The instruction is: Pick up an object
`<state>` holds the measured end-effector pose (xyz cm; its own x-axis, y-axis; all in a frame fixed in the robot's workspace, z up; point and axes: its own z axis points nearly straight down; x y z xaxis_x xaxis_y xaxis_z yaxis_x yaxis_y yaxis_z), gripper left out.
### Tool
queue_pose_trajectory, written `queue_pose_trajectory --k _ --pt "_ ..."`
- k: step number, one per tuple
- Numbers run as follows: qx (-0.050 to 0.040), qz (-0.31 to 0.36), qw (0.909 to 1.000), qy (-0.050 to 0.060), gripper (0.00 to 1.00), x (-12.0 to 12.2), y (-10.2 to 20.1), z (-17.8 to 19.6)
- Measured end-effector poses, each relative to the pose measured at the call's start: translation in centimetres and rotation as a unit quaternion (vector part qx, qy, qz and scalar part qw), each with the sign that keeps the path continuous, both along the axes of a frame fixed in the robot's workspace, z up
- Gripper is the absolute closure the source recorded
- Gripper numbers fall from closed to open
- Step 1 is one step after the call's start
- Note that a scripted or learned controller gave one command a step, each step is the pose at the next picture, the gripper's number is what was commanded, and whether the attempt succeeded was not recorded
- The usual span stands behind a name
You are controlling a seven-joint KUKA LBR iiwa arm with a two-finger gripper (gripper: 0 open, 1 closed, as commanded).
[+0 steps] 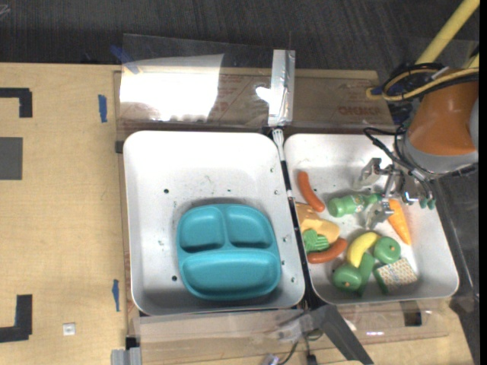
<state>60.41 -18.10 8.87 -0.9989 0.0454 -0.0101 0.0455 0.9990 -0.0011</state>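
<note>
From the camera above the desk, my claw (383, 182) hangs low over the far part of the right shallow white bin (441, 268), though I cannot tell how it is set. Just beside it lie a small green plastic toy vegetable (344, 204) toward the left bin and an orange plastic carrot (399, 219) toward the near rim, its long axis running far to near. The teal plastic divided tray (227, 251) sits well apart in the left shallow white bin (144, 204), so I judge the carrot the readier pick.
</note>
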Motion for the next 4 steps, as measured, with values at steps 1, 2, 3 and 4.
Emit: queue_pose_trajectory --k 1,2,3,4 --pt "-0.0006 0.035 0.9994 0.001 0.0 -2.7 -3.5 0.0" --pt "-0.0007 0.065 0.9979 0.001 0.0 -5.1 -4.2 0.0" --pt "-0.0003 0.033 0.9994 0.0 0.0 -6.0 -4.0 0.0" --pt "-0.0008 0.053 0.9986 0.0 0.0 -6.4 -4.2 0.0"
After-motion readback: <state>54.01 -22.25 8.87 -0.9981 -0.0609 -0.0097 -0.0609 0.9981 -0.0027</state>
